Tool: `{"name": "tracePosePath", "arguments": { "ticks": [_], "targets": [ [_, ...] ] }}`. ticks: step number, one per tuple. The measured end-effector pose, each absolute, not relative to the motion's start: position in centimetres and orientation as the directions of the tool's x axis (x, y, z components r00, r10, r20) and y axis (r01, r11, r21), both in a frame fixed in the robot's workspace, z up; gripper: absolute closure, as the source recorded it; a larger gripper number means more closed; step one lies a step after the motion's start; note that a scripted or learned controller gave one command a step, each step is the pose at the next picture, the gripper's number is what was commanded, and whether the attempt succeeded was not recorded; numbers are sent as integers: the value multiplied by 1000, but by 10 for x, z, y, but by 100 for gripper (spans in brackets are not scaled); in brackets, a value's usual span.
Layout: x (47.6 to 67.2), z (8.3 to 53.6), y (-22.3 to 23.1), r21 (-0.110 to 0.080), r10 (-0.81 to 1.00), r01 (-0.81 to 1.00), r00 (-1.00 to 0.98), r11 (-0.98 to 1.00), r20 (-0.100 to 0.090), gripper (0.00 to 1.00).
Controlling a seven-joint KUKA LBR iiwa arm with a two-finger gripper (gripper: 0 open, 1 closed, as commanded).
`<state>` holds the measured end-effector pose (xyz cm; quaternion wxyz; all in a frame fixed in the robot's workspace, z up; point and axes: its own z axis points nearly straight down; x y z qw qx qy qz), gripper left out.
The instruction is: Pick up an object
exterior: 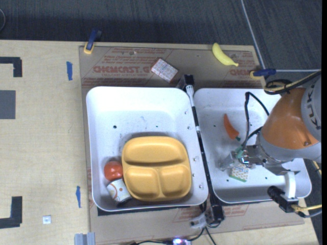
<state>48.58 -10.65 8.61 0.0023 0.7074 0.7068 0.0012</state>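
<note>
in the right bin [306, 185], the claw [236, 162] touches a small packet [238, 173]; opening unclear.

Even, fairly bright overhead light; the white bins [140, 103] read near blown-out on their floors, with soft grey shading along the inner walls and no hard glare spots. A broad dim shadow band lies across the top of the cardboard sheet [168, 60] and the dark carpet [153, 9] beyond it, and the yellow tray [155, 167] shows a soft sheen on its upper rim with a thin shadow under its near edge. Overall soft focus and low resolution: print on the cardboard is barely legible, small items by the arm [291, 124] smear together, and the bench's [41, 137] straight edges bow slightly toward the frame borders.
</note>
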Motion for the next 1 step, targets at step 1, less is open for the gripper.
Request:
{"name": "tracePosePath", "arguments": {
  "ticks": [1],
  "targets": [
    [481,86,-92,4,1000,1000,0,0,0,0]
  ]
}}
